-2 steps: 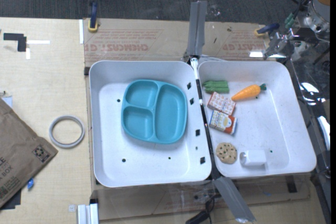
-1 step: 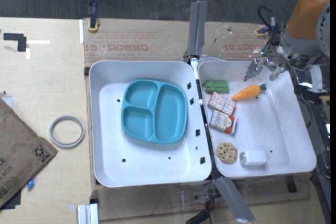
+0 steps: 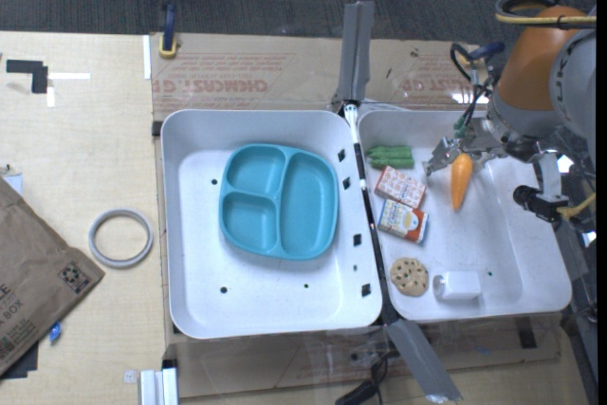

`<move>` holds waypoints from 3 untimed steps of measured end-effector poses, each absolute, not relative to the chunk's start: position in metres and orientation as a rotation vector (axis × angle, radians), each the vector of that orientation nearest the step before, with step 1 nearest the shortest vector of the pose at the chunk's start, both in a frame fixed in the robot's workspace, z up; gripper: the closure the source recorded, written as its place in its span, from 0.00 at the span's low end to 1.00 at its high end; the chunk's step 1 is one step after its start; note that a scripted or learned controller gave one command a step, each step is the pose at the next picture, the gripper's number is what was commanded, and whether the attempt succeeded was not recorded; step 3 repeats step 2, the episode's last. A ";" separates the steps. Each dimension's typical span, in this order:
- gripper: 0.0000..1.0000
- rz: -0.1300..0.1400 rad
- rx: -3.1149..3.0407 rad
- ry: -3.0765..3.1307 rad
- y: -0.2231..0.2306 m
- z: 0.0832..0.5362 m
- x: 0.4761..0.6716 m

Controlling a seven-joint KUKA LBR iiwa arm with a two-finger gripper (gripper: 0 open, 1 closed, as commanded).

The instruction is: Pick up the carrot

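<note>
- Claw [image 3: 462, 154]: positioned over the upper part of the right bin [image 3: 531, 299], at about the 3 o'clock side of the view. The fingers [image 3: 442, 156] are clamped on the top end of the carrot.
- Carrot [image 3: 460, 179]: orange, hanging point-down from the claw, tip toward 6 o'clock. It is over the white floor of the right bin, near that bin's 12 o'clock wall.
- Arm [image 3: 541, 62]: grey with an orange section, entering from the 2 o'clock corner of the view; dark cables run along it.
- Green item [image 3: 390, 155]: lies flat at 9 o'clock of the carrot, near the right bin's upper left corner, apart from the carrot.
- Two small printed cartons [image 3: 401, 203]: lie one below the other at 8 o'clock of the carrot, touching or nearly touching each other, along the bin's left wall.
- Cookie [image 3: 409, 275]: round, brown with dark spots, at 7 o'clock of the carrot, near the bin's lower left corner.
- White block [image 3: 459, 285]: just beside the cookie, on its 3 o'clock side.
- Left bin [image 3: 190, 232]: holds a teal divided plate [image 3: 281, 200] with three compartments, roughly centred.
- Tape ring [image 3: 120, 236]: lies on the bench at 9 o'clock of the left bin, apart from it.
- Brown paper bag [image 3: 33, 285]: at the 8 o'clock edge of the view, just beside the tape ring.
</note>
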State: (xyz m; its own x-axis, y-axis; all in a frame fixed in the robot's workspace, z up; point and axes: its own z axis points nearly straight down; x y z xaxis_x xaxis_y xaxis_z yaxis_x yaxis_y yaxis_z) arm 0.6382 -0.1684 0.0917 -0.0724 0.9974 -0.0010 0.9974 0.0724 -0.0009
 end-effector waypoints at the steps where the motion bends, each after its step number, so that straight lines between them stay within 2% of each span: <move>1: 1.00 -0.001 2.140 2.298 -0.169 0.102 0.639; 2: 1.00 -0.002 2.345 2.089 -0.131 0.177 0.659; 3: 1.00 -0.002 2.345 2.089 -0.131 0.177 0.659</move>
